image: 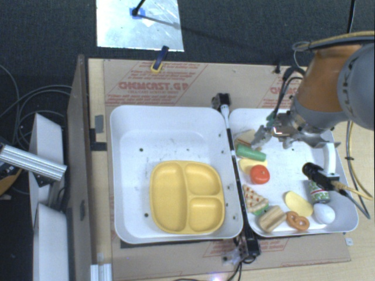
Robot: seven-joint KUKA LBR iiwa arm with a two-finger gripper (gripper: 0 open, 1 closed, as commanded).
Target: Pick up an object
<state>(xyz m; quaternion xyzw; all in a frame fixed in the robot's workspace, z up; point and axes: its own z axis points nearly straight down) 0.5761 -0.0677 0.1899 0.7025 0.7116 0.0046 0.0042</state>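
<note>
the left bin holds a yellow divided plate, lying flat toward its front right. the right bin touches it along a shared edge and holds the small things. near that edge lie a green cucumber piece, a red tomato just below it, a pizza slice and a piece of bread at the front. farther right sit a small pretzel, a yellow lemon-like piece, a white egg and a small bottle. the gripper hangs over the back of the right bin, above the cucumber piece; i cannot tell its state, and nothing shows held in it.
</note>
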